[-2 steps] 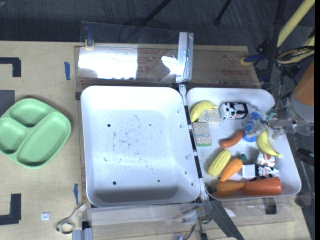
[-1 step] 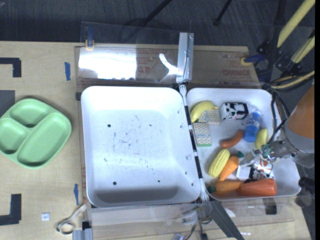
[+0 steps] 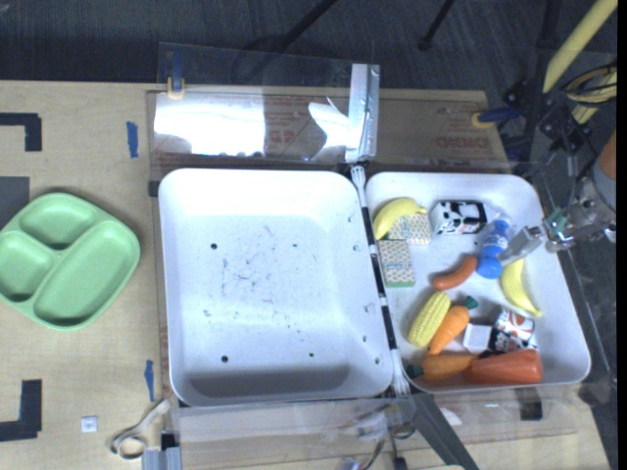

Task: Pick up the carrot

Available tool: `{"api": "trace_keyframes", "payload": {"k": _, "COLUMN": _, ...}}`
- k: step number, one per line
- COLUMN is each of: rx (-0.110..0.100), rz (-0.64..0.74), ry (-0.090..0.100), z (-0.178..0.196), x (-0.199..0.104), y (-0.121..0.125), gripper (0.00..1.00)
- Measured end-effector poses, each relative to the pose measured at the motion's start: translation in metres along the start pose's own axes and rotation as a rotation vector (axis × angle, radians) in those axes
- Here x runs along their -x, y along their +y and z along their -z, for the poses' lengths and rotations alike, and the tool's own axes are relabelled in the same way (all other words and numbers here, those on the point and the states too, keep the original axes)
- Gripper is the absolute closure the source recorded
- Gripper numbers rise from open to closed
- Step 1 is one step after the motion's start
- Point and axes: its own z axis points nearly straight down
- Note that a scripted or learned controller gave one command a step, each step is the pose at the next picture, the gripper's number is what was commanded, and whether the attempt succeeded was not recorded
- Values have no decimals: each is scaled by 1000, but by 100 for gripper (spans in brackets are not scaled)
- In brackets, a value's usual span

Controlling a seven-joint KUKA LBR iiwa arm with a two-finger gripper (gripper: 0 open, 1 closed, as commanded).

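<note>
Where the arm enters at the frame's edge, most of it is cut off, and its gripper (image 3: 560,229) hangs over the right bin (image 3: 565,292)'s far rim. The carrot (image 3: 450,327) lies nearer, beside the corn (image 3: 428,318).

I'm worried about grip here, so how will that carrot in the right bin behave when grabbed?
The carrot looks like smooth moulded plastic, so probably stiff, light and somewhat slippery. Its tapered round shape may roll or squirt out. It lies against the corn, which could shift too.
</note>
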Motion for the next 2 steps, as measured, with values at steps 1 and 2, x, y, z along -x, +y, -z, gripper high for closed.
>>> {"api": "trace_keyframes", "payload": {"k": 1, "rx": -2, "rz": 147, "ry": 2, "z": -43, "x": -25, "y": -31, "gripper": 0}}
{"api": "trace_keyframes", "payload": {"k": 2, "rx": 26, "rz": 552, "ry": -19, "z": -97, "x": -109, "y": -34, "gripper": 0}}
